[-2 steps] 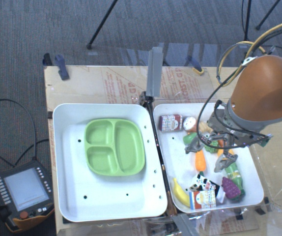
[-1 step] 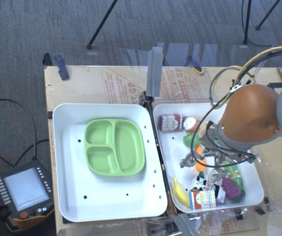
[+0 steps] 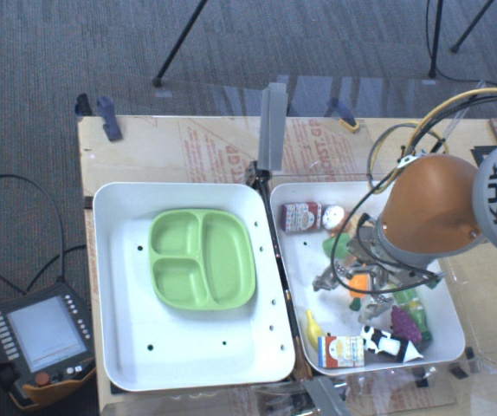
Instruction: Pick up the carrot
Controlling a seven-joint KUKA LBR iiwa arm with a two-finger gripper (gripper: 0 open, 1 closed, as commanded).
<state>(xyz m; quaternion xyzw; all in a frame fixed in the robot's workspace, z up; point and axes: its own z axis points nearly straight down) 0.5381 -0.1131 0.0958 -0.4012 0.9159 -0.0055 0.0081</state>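
Seen from above the bench, the grey arm with its orange band (image 3: 429,204) reaches in from the right over the right-hand bin (image 3: 305,332), its gripper (image 3: 358,277) down among the clutter at an orange carrot (image 3: 358,282). Around it lie a small dark-red carton (image 3: 300,217), a purple grape bunch (image 3: 405,324), a yellow banana (image 3: 314,327) and a small box (image 3: 341,351). In the left bin (image 3: 123,328) sits a green divided plate (image 3: 203,257). A handheld pendant (image 3: 39,343) rests on the floor at left.
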